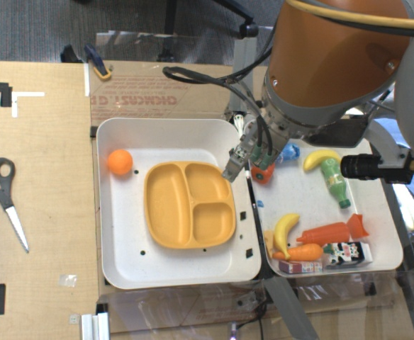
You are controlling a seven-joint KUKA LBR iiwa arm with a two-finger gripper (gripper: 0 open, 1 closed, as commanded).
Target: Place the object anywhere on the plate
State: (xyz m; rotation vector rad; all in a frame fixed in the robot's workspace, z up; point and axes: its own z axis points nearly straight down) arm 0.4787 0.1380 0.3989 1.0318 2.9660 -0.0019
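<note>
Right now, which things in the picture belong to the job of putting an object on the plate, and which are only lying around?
Belongs to the job:
- yellow plate, left bin
- gripper, at the plate's upper right edge

Lying around:
- orange ball, left bin
- two bananas, green bottle, carrot, carton, right bin
- scissors, bench

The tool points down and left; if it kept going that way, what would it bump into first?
Probably the yellow plate: the tool sits at its upper right rim, aimed there. Its height above is unclear.
</note>
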